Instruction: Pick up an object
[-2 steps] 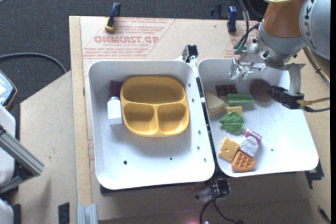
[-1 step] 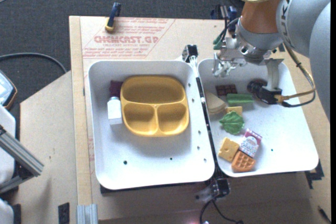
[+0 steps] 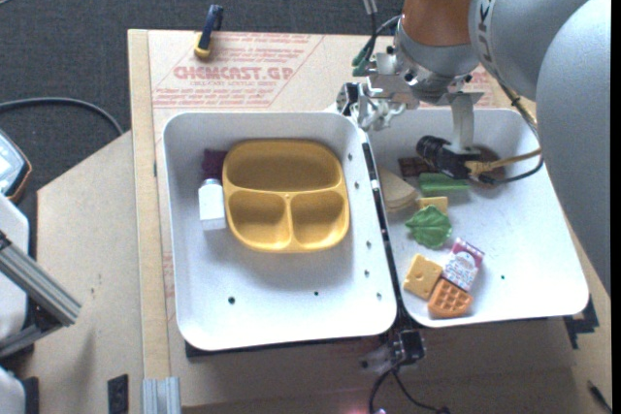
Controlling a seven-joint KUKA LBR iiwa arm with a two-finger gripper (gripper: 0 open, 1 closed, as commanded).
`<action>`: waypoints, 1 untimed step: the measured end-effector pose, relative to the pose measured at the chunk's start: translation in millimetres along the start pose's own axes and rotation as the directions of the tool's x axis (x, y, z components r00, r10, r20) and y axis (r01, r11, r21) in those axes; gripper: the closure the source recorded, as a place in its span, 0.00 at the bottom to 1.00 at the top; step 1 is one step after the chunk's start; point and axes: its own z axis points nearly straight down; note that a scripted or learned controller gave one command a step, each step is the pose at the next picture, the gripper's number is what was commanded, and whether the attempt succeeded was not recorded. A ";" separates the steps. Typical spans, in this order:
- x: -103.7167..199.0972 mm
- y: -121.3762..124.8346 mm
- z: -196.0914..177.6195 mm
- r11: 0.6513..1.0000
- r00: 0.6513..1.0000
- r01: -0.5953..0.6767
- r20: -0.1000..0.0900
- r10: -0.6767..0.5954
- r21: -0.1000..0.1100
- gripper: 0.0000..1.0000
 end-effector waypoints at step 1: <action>51.2 11.6 9.7 1.000 1.000 -0.001 0.001 0.001 0.002 1.00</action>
